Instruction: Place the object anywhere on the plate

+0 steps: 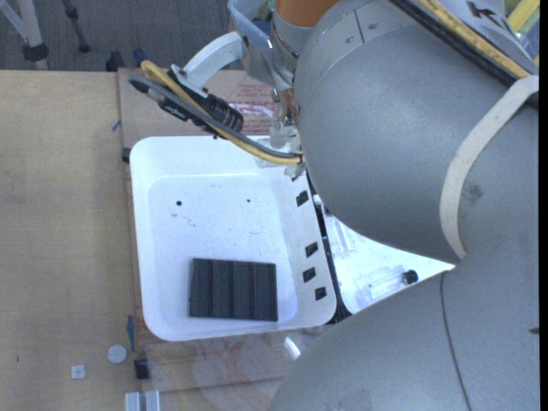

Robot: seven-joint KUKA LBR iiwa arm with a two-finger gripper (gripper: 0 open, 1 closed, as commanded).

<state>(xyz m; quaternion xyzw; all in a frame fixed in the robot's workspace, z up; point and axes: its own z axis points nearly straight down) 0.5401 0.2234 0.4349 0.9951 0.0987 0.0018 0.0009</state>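
Lying in bin (pixel 154 229): one dark slab (pixel 234 289)

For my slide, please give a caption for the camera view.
Grey arm looms over two white bins; a dark ridged block lies in the left bin.

Light wooden bench (pixel 60 229) below grey carpeted floor (pixel 128 11), evenly lit.

Ridged block (pixel 234 289) in left bin (pixel 154 169), near its front wall
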